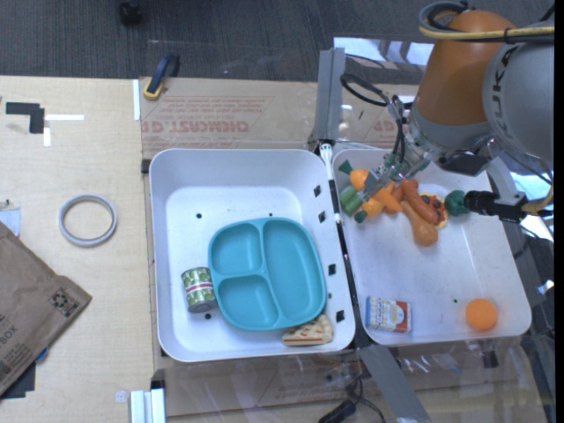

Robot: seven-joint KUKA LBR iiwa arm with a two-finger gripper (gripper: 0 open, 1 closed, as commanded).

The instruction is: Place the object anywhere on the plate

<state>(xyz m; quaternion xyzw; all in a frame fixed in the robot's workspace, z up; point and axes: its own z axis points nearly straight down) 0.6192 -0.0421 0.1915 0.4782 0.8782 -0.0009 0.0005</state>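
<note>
We log the end effector low over the back left corner of the right bin, at a pile of toy carrots; we cannot tell how it is set or whether it grips anything. The carrots lie directly beneath and just right of it. The plate, teal and divided, sits in the left bin, well apart. An orange ball rests near the right bin's front corner.

A smooth, matt teal plastic plate sits in a glossy white plastic bin on pale wood-grain bench.
</note>
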